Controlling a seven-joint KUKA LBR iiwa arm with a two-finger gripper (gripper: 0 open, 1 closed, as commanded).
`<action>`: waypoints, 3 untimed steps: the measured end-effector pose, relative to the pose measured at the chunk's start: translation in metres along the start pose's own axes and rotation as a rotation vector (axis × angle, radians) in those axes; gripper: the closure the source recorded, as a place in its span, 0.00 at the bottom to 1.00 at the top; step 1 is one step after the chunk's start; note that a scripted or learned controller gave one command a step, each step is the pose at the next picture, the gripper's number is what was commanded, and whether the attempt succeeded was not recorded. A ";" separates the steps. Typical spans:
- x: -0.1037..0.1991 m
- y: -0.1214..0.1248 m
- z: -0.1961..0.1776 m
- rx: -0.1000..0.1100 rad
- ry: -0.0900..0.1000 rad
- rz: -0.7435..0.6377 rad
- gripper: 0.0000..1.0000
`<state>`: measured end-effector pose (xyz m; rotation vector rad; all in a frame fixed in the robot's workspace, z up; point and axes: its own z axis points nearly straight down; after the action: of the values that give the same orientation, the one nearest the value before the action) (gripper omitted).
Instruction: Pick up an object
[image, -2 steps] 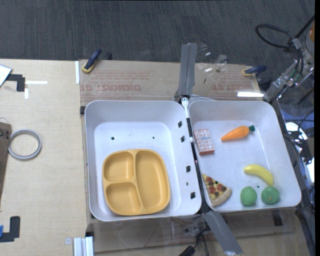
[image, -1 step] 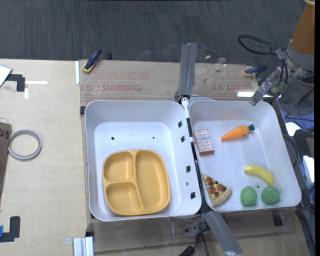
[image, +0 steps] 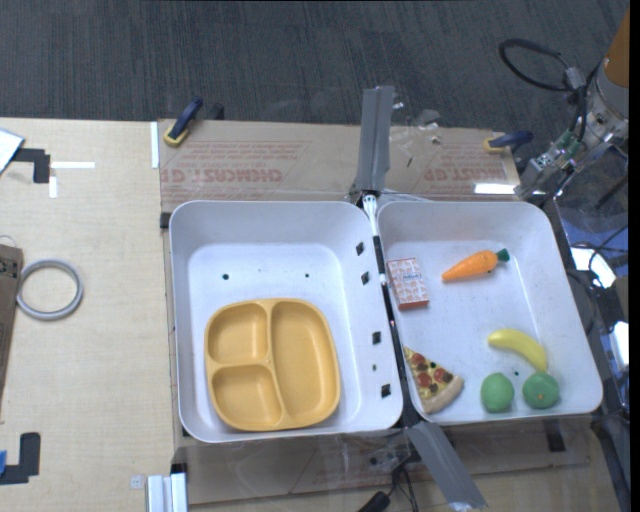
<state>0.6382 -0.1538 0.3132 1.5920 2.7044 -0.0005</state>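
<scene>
1. Hand (image: 560, 160) sits at the upper right, beyond the right bin's (image: 556, 236) far corner; finger state cannot be told.
2. Right bin, smooth white plastic: tapered orange carrot (image: 470, 265), curved banana (image: 519, 348), pizza wedge (image: 433, 380), small printed box (image: 407, 282), two round green fruits (image: 497, 392).
3. Left bin (image: 190, 330): yellow three-compartment plate (image: 271, 363).
4. Worktop (image: 90, 380): tape ring (image: 48, 289).

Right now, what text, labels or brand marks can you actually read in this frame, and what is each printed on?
Red print on the cardboard sheet behind the left bin: shows upside down, too blurred to quote.
More red print on the cardboard behind the right bin: also upside down, unreadable.
Small pink box in the right bin: printed pattern, no legible words.
</scene>
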 end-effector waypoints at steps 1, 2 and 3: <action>-0.001 0.001 -0.009 -0.001 -0.003 -0.002 1.00; 0.026 0.037 0.043 0.002 0.003 -0.138 1.00; 0.051 0.050 0.070 0.000 0.002 -0.273 1.00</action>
<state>0.6576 -0.0853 0.2428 1.2103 2.8975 -0.0004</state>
